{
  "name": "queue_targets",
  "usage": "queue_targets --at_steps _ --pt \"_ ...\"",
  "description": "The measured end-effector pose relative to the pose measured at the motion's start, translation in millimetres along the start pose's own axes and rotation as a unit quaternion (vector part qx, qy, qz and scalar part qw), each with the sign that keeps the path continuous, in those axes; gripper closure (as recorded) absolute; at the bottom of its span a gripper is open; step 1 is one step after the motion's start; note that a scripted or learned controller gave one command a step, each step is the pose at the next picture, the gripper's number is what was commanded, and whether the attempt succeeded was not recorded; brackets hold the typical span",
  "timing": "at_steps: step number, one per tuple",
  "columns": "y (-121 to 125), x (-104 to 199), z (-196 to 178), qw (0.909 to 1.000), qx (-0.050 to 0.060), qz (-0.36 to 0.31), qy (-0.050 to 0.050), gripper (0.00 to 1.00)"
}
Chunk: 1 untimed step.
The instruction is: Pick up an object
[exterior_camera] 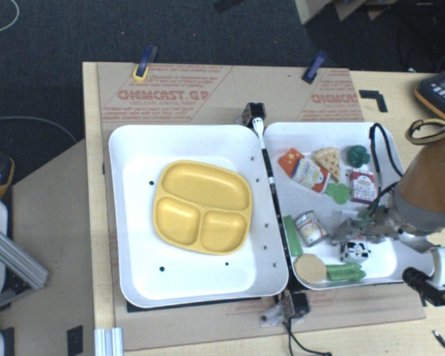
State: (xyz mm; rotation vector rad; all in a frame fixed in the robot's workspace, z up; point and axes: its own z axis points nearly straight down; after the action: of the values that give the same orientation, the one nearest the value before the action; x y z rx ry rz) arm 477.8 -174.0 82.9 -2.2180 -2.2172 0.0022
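- Aim matters most at this step. The arm [428, 188] reaches into the right bin [319, 127], and its jaws hang low over the near half, between a small tin [308, 228] and a black-and-white toy [354, 251].
- Whether the jaws are apart or together cannot be told, as the wrist and the clutter hide that. Nothing can be seen held between them.
- The toy looks like the likeliest thing to lift. It lies just beside the jaws and a little apart from its neighbours, with the tin near on the other side.
- To do it well, centre over one thing only and come straight down. Close across its narrower side, then lift straight up.
- Keep clear of the tan disc [310, 268] and the green pods [345, 274] by the bin's front wall. A slanted descent could nudge the tin or pinch two things at once.
- The brown sheet covering the bench [208, 87] carries red print that reads "CHEMCAST GP", and part of it repeats behind the right bin.
- The red-and-white packet [305, 170] and the red packet [363, 185] bear labels too small to read.
- The left bin [133, 136] holds a yellow divided plate [202, 206], well apart from the work.
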Motion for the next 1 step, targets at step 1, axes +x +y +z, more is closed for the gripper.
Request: queue_targets --at_steps 1 --pt "1.4 -1.0 -13.1 1.0 -0.004 0.001 -0.002 1.0"
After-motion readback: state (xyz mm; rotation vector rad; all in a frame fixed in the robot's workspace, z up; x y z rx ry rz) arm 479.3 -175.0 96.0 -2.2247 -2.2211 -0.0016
